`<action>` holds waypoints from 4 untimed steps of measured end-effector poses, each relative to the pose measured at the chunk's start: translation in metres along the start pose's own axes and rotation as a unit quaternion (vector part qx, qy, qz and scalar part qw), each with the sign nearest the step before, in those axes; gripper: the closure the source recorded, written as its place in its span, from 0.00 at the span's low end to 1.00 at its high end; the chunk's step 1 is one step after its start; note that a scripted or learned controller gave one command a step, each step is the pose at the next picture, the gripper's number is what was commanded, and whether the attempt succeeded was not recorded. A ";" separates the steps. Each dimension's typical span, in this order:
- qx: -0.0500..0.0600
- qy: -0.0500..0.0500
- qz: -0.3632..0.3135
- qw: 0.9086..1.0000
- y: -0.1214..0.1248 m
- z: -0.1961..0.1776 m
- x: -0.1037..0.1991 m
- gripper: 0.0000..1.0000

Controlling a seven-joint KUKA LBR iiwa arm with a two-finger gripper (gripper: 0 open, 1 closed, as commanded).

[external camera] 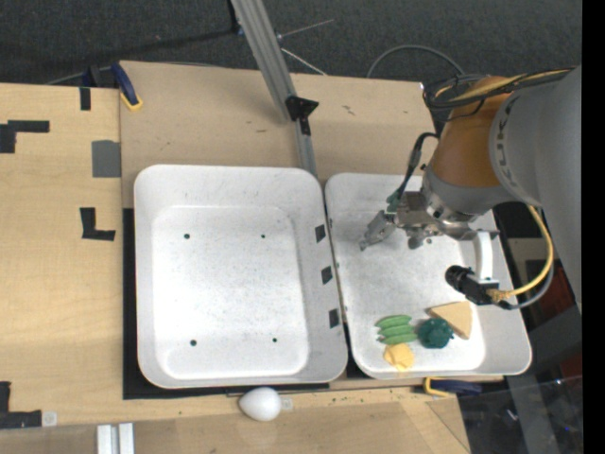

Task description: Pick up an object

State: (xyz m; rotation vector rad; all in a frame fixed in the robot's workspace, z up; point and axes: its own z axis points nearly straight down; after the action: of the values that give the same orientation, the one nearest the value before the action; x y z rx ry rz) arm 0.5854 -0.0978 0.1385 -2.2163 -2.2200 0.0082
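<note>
1. The pincer [395, 231] hangs over the far part of the right bin [364, 291], toward its left side. Its two fingers are spread apart, and I can see bare bin floor between them, so it's got nothing in its grip. The finger [371, 235] on the left is the clearer one; the other blurs into the wrist hardware.
2. Hard to read: the wrist is a jumble of grey metal and cables, and a black knob-like part [460, 278] sticks out on the near side. Can't tell what that bit is.
3. The arm [529, 140] comes in from the right, cut off by the frame edge. Orange band [465, 149] sits just above the wrist, and the forearm angles down and left toward the bin.
4. The stuff to grab is all bunched in the near right corner of the right bin, well apart from the pincer: a green ridged piece [395, 327], a yellow lump [400, 355] just in front of it, a dark teal knobbly thing [435, 333], and a tan wedge [455, 318] touching the teal one. Too small to say what they really are.
5. The left bin [151, 253] sits beside it.
6. A white egg-shaped object [260, 404] lies on the tabletop [57, 282] just outside the left bin's near edge.
</note>
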 end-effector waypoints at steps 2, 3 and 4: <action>-0.003 0.000 -0.001 1.000 0.000 0.040 0.001 1.00; -0.006 0.000 0.000 1.000 0.004 -0.019 -0.007 1.00; -0.006 0.000 0.001 1.000 -0.004 -0.073 -0.012 1.00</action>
State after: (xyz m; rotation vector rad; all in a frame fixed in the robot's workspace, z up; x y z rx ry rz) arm 0.5822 -0.1099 0.2117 -2.2237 -2.2243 -0.0034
